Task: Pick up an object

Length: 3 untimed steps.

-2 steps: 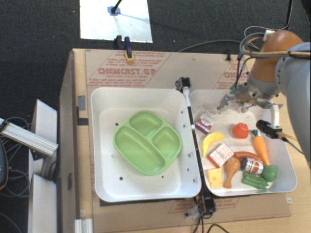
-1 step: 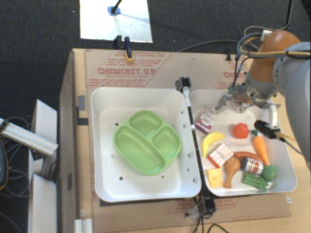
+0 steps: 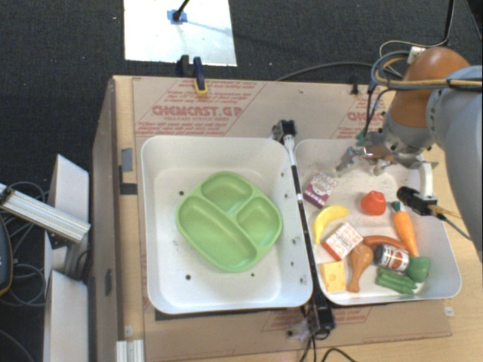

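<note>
My gripper (image 3: 365,161) hangs over the far part of the right bin (image 3: 453,277), below the orange wrist band. Its metal fingers (image 3: 348,160) look spread apart and nothing sits between them. Just in front of it lie a red tomato (image 3: 373,202) and a small purple-and-white packet (image 3: 318,188). Closer to the front are a banana (image 3: 330,219), a carrot (image 3: 405,231), a red-and-white box (image 3: 343,240), a sausage (image 3: 381,241), a drumstick (image 3: 360,262), a can (image 3: 391,258), a cheese wedge (image 3: 332,275) and green vegetables (image 3: 407,275).
The left bin (image 3: 162,202) holds a green divided plate (image 3: 229,219). A black-and-white rod (image 3: 294,173) lies along the rim between the bins. The arm's grey body (image 3: 460,119) and cables crowd the right bin's far right corner.
</note>
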Motion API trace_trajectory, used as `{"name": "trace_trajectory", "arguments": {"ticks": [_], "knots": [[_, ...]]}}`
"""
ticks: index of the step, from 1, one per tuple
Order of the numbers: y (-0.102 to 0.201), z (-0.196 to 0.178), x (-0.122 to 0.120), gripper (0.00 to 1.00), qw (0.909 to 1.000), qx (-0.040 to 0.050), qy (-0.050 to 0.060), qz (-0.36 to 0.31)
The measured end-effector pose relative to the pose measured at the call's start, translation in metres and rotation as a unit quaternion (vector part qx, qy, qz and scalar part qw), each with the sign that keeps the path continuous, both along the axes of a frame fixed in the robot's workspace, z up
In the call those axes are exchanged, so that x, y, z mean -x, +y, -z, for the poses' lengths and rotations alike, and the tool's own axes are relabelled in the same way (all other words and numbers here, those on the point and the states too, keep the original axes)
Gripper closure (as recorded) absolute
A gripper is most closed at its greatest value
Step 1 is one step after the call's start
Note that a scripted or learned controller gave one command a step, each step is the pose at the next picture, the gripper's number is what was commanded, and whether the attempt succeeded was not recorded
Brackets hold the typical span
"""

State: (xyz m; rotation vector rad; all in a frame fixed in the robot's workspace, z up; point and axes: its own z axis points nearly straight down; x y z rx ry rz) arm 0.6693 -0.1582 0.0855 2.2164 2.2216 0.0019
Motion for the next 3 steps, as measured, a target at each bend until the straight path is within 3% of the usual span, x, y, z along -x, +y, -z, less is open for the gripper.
{"name": "trace_trajectory", "arguments": {"ticks": [2,3], "knots": [[-0.008,0.0,0.0,0.0,1.0,0.0002,-0.001,0.001],[0.005,0.0,0.0,0.0,1.0,-0.0001,0.0,-0.001]]}}
